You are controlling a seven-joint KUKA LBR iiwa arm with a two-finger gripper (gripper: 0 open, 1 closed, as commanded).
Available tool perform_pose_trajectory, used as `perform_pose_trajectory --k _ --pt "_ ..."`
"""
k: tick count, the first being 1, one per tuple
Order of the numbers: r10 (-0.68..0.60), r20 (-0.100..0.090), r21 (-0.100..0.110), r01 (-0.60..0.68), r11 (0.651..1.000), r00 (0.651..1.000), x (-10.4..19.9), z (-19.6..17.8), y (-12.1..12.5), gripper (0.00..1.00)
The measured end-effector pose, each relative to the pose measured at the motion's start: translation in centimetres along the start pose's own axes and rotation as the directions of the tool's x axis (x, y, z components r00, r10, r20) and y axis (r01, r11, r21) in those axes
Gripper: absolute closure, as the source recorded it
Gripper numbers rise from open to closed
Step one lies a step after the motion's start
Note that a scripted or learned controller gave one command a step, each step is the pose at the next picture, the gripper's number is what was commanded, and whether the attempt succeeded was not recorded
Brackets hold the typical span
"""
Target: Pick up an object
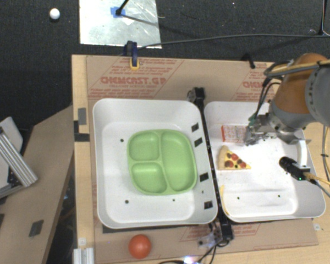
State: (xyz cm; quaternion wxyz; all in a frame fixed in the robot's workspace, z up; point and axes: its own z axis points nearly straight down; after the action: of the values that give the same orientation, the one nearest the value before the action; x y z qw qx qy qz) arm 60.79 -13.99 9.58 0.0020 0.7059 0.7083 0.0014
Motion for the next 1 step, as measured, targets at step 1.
perform_pose_trajectory --k 1 --pt "-0.002 0.000 0.000 0.002 1.000 1.000 1.00 -5.18 -0.09 1.00"
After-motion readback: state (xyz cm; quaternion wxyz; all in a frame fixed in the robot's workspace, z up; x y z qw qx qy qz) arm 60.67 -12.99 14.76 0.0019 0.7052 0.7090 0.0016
